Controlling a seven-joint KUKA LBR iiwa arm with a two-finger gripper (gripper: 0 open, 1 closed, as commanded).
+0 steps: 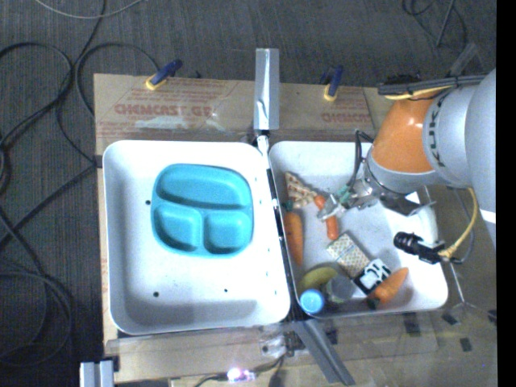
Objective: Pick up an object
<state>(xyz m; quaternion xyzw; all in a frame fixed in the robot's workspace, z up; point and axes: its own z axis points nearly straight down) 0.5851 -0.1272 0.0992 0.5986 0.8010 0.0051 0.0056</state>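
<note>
In the left shallow white bin [121, 280] we see a turquoise plastic tray with three compartments [203, 209], lying flat near the bin's middle. Moving right past the divider, the right shallow white bin [322, 158] holds the clutter. A long orange carrot [294, 236] lies along its left wall, and above it sits a tan waffle-patterned piece [299, 189]. Near the bottom edge we find a round blue cap [311, 301] beside a yellow-green rounded fruit [319, 276]. A speckled pale rectangular block [349, 251] rests mid-bin, with a black-and-white small box [372, 275] just beside a second orange carrot [393, 285] in the lower right corner. The two-finger gripper [339, 202] hangs low over a small orange piece [331, 226]; we cannot tell how it is set. The grey arm with its orange band [405, 139] reaches in from the right.
</note>
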